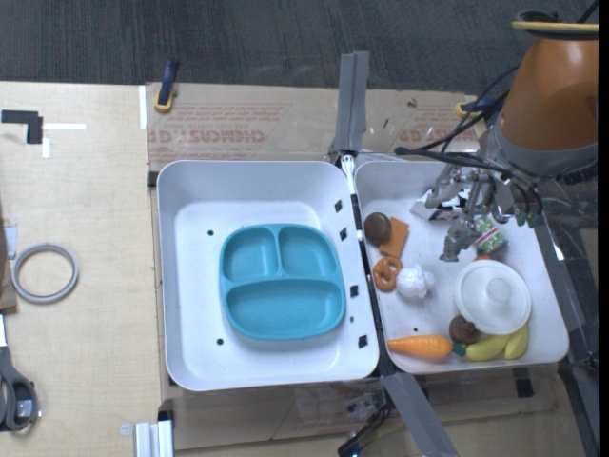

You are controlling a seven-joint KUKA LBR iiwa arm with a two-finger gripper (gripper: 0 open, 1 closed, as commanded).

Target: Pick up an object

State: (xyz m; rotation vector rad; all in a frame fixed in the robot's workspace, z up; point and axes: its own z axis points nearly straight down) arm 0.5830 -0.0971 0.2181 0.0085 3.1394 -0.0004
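Two bins are sitting side by side. The left bin is holding a blue divided plate, while the right bin is crowding the toy food together: carrot, banana, pretzel, white bowl. The gripper is hovering over that bin's far side, near a small green-and-red item. Whether it is gripping anything, I cannot tell.

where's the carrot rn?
The carrot lies along the near edge of the right bin, at its left corner, with the pretzel above it and the bananas to its right.
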